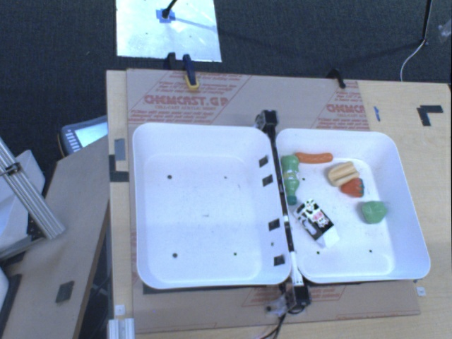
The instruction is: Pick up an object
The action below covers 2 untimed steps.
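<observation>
Six small objects [341,172] in right bin [406,196]

The left bin [205,210] offers a broad bare floor, open to approach from above. The right bin [395,260] is crowded along its upper and left parts: a green bottle [289,177] lies close against the dividing wall, a thin orange sausage [313,157] sits just beside its top end, and a bread roll [341,171] touches a red piece [352,187]. A green lump [373,211] lies near the right wall, with a gap between it and the red piece. A black-and-white carton [316,222] lies tilted near the middle. The lower right floor of this bin stays open.
</observation>
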Each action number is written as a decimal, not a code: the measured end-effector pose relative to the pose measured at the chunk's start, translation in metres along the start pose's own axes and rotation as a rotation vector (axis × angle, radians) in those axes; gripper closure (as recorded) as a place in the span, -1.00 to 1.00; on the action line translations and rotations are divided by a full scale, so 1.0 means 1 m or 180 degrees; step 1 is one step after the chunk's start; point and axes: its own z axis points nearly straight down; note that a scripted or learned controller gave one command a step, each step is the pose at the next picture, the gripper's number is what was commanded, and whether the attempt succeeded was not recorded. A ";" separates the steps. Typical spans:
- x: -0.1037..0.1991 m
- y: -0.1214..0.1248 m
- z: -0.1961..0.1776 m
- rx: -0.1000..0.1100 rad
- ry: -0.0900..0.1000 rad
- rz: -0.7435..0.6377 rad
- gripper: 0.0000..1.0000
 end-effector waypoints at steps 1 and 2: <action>0.000 0.000 0.000 0.0000 0.0000 0.0000 -1.00; 0.000 0.000 0.000 0.0000 0.0000 0.0000 -1.00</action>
